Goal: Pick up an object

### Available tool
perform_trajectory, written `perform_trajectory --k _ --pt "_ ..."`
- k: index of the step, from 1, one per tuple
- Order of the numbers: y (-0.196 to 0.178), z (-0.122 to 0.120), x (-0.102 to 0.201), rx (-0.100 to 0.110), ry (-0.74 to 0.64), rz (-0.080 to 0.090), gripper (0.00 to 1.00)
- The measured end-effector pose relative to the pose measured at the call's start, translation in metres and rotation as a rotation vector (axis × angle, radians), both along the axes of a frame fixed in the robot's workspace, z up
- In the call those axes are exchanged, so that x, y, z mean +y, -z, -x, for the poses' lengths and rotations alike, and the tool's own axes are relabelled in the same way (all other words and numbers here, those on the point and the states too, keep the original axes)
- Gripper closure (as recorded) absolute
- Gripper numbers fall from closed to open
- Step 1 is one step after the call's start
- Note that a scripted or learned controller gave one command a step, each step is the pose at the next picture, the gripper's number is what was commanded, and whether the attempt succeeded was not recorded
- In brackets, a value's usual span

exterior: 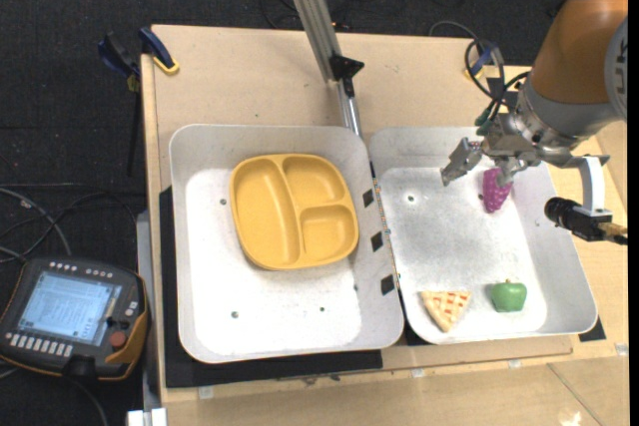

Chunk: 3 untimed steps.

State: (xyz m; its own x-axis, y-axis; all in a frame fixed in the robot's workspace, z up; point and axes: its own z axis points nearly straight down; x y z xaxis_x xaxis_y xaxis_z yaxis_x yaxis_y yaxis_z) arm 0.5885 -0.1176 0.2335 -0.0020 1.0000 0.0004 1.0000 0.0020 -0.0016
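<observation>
gripper (pixel 486 165): upper right of the frame, over the far part of the right bin; one grey finger juts left, the other side is lost behind the wrist, so I cannot tell whether it is spread or pressed together
grapes (pixel 495 190): small purple bunch just below the gripper, standing or hanging tilted; whether it is pinched or only touched from above I cannot tell
handling: looks like a light plastic toy, stiff, bumpy and a bit slick; probably rolls if nudged from one side
hold: best taken across the narrow middle of the bunch, fingers on its two long sides, not at the pointed tip
pepper (pixel 509 295): green, lower right of the frame, well apart from the grapes; round and smooth, likely to slip out of a shallow pinch
pizza (pixel 444 307): flat tan wedge just left of the pepper; thin, hard to get under
right bin (pixel 439 234): white, shallow, bears all three toys
left bin (pixel 200 244): holds a yellow tray (pixel 296 211) with three compartments, centre left of the frame
counter (pixel 250 65): tan board under both bins
</observation>
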Motion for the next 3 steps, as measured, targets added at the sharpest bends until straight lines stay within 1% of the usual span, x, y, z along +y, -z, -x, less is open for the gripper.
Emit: perform_trajectory --k 1,3 --pt "0.000 0.000 0.000 0.000 0.001 0.000 0.00" --pt "0.096 0.007 0.017 0.004 0.002 0.000 0.00"
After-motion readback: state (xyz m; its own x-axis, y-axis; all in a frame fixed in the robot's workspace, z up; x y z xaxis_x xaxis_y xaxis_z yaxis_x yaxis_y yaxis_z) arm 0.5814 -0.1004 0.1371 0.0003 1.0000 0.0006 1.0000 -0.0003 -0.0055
